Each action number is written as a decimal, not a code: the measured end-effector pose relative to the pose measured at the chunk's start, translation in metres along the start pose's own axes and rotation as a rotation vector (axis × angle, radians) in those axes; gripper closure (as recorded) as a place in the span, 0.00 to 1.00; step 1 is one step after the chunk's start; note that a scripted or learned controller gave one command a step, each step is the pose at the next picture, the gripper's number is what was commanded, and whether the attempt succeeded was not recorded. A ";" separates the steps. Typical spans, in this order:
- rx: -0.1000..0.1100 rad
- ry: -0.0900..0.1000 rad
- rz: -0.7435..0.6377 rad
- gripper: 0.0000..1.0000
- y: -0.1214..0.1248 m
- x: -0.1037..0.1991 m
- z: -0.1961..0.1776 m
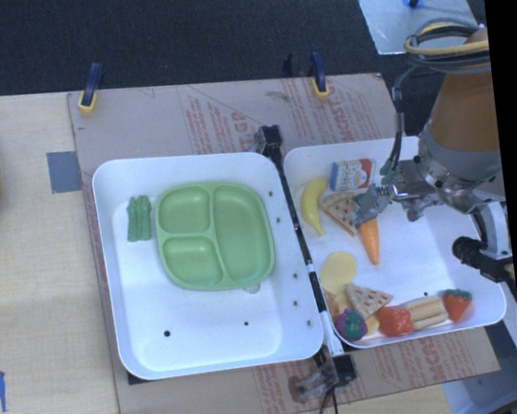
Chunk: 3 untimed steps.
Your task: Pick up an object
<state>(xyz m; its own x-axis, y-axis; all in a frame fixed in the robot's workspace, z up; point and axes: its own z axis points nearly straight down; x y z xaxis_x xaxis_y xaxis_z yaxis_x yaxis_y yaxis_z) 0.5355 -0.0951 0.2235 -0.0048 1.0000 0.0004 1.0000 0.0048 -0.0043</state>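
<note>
The right bin (431, 256) holds several toy foods. An orange carrot (371, 242) lies near its middle, pointing down, with a brown bread slice (340, 212) just to its left. My gripper (370, 205) hangs low over the carrot's upper end and the right edge of the bread slice. I cannot make out anything held in it. A yellow banana (310, 205) and a small milk carton (351, 175) lie at the back of this bin.
Along the right bin's front lie a yellow disc (338, 268), a waffle wedge (367, 298), purple grapes (350, 324), a tomato (395, 321), a bread stick (427, 310) and a strawberry (457, 304). The left bin (142, 326) holds a green divided plate (215, 234) and a green vegetable (138, 218).
</note>
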 end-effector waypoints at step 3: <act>0.001 -0.002 -0.001 0.00 0.018 -0.023 0.112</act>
<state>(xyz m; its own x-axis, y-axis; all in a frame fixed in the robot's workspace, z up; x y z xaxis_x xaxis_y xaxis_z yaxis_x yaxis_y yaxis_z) 0.5536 -0.1182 0.1110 -0.0058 1.0000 -0.0016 1.0000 0.0058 -0.0058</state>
